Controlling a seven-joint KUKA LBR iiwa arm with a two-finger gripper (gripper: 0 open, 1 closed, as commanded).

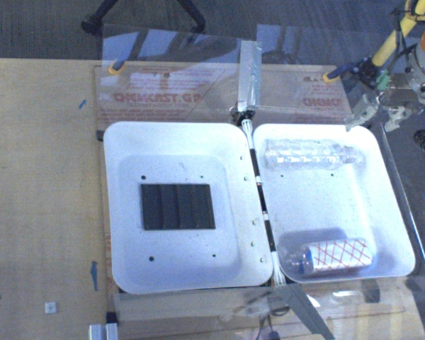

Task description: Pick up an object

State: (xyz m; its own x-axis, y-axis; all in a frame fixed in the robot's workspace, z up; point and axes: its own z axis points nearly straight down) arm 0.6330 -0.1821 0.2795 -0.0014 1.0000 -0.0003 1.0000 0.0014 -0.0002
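We are seeing a dark ribbed mat [178, 206] lying flat in the middle of the left bin [127, 147], and the right bin [389, 211] is holding a clear plastic bottle [309, 154] lying along its far side. A second bottle with a red-and-white checked label [333, 256] is lying on its side near the front edge. The gripper [377, 106] is hovering beyond the right bin's far right corner, above the table [42, 190], touching nothing; we cannot tell how far it is spread.
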